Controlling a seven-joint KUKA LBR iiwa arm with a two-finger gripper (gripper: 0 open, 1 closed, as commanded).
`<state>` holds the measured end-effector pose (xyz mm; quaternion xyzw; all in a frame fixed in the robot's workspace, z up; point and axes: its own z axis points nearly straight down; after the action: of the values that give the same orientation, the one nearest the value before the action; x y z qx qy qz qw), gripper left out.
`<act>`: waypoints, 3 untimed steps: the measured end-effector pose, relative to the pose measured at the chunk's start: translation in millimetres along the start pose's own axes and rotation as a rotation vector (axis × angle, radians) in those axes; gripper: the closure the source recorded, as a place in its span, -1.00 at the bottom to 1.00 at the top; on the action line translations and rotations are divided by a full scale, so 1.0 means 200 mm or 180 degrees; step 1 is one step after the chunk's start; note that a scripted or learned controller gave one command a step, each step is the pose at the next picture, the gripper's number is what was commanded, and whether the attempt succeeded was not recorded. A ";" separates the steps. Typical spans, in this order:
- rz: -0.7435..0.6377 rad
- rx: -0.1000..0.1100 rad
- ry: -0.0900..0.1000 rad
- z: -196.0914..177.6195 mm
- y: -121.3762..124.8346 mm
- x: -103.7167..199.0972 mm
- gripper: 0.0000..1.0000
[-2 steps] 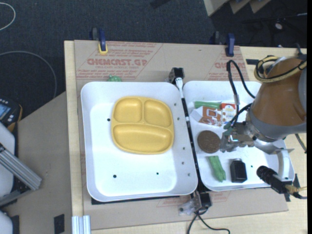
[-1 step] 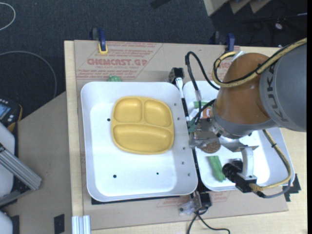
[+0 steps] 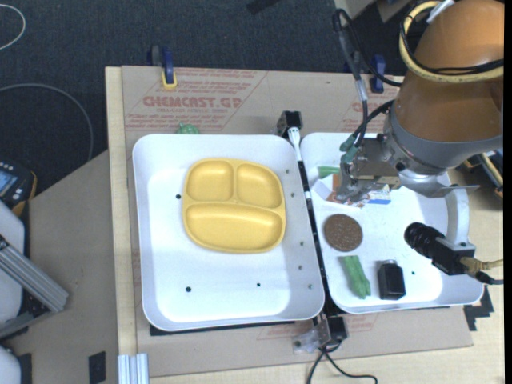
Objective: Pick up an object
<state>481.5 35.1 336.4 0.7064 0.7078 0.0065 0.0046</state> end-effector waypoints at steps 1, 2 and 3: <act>0.0005 0.0051 -0.0008 0.03 -0.01 0.00 -1.00; 0.0002 0.0041 -0.0009 -0.02 -0.01 0.00 1.00; -0.0018 0.0007 0.0008 -0.57 0.00 0.33 1.00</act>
<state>480.1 99.8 449.7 0.7044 0.7098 0.0065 0.0029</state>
